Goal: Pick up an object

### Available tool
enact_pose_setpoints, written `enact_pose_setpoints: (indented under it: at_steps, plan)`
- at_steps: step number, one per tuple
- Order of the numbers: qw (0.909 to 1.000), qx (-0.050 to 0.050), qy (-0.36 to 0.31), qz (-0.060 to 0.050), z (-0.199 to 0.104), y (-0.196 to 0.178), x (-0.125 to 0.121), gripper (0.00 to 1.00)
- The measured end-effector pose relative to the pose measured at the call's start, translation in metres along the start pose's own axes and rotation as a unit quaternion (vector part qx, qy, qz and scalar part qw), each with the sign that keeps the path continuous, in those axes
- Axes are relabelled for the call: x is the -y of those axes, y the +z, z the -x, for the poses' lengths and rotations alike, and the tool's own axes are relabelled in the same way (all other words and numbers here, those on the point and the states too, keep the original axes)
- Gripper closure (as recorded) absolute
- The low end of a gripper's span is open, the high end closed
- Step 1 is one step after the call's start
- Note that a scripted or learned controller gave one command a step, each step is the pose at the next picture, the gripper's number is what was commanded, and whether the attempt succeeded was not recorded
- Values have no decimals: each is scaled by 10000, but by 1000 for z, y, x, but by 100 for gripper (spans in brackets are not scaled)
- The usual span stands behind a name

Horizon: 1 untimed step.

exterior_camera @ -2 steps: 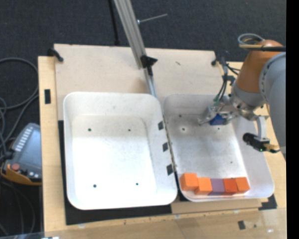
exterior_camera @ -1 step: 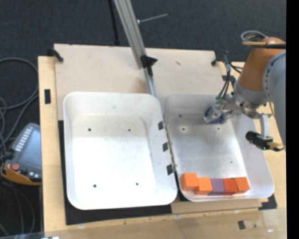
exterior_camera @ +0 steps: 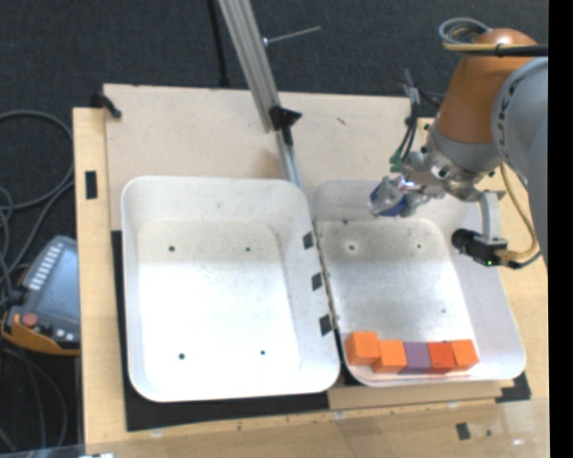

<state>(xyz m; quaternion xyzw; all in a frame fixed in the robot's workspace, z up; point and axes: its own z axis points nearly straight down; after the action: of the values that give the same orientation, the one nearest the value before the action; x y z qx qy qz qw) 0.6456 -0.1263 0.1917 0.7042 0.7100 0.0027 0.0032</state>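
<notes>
A row of small blocks lies along the near rim of the right bin: an orange block, another orange block, a purple block, a red-orange block and an orange block. My gripper hangs over the far rim of the right bin, well away from the blocks. The grey arm with its orange band comes in from the upper right. Nothing shows in the gripper's grasp.
The left bin sits beside the right one, their rims touching in the middle. A slanted aluminium post rises behind the bins. Cables and a handheld pendant lie off the bench to the left.
</notes>
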Motion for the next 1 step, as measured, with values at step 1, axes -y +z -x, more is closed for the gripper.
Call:
enact_pose_setpoints:
  at_steps: [1]
  plan:
    - [10000,-17,-7,-24,-91,-17,-25,100]
